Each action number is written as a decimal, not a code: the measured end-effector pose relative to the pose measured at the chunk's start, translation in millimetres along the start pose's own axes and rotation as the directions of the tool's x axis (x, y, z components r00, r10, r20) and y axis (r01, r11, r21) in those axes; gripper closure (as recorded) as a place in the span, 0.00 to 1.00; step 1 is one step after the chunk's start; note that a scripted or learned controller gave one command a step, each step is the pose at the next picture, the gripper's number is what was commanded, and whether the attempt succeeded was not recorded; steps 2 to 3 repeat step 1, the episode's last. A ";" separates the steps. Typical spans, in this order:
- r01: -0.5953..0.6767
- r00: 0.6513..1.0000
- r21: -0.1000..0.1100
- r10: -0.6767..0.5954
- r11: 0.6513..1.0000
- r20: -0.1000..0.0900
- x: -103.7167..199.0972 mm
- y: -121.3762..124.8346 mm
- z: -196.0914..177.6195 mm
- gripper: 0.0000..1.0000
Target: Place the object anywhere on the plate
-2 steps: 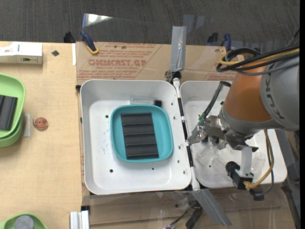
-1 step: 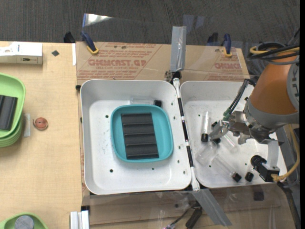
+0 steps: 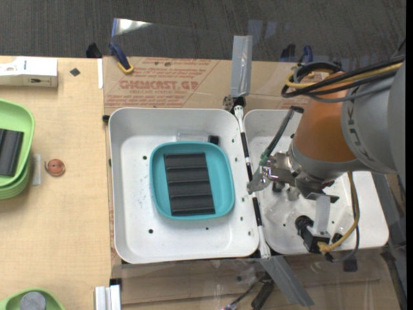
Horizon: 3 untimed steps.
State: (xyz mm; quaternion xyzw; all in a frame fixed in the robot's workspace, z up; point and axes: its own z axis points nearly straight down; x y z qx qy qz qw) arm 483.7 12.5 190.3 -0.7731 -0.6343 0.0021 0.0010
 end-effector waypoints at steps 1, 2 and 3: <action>0.025 1.000 0.000 -0.025 1.000 0.001 -39.0 26.1 0.0 0.00; 0.025 1.000 0.000 -0.025 1.000 0.001 -39.0 26.1 0.0 0.00; 0.025 1.000 0.000 -0.025 1.000 0.001 -39.0 26.1 0.0 0.00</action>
